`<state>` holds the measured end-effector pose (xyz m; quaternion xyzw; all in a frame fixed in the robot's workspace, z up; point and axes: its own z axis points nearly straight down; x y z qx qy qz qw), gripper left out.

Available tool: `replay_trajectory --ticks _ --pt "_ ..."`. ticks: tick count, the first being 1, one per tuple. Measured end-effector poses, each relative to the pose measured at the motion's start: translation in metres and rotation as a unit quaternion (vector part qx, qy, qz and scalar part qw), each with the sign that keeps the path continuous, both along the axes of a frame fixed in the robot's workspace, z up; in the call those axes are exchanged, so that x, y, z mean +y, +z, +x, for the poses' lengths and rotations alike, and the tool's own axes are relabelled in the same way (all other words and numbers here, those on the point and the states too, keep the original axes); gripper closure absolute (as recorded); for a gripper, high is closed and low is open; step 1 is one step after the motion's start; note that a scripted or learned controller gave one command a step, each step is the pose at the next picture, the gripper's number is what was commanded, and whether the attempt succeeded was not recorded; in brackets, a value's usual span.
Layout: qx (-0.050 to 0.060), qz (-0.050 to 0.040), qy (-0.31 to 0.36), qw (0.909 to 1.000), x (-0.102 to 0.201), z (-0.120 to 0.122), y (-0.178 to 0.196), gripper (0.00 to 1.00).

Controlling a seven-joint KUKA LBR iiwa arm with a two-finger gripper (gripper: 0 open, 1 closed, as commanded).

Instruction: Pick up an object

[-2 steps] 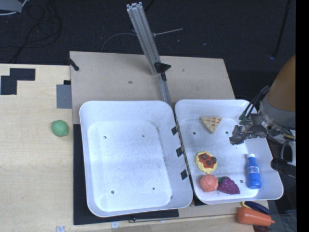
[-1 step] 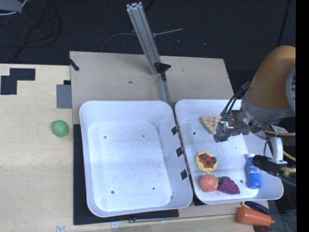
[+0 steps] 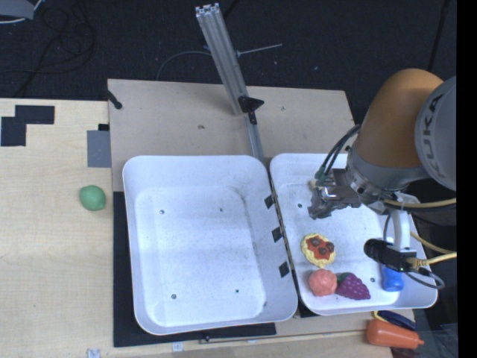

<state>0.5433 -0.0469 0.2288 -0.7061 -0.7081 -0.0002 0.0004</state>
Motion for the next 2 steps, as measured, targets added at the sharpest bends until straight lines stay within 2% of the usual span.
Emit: replay_trajectory --ticks 2 --pt "0.0 0.0 0.0 1.0 0.099 -0.018 0.012 1.0"
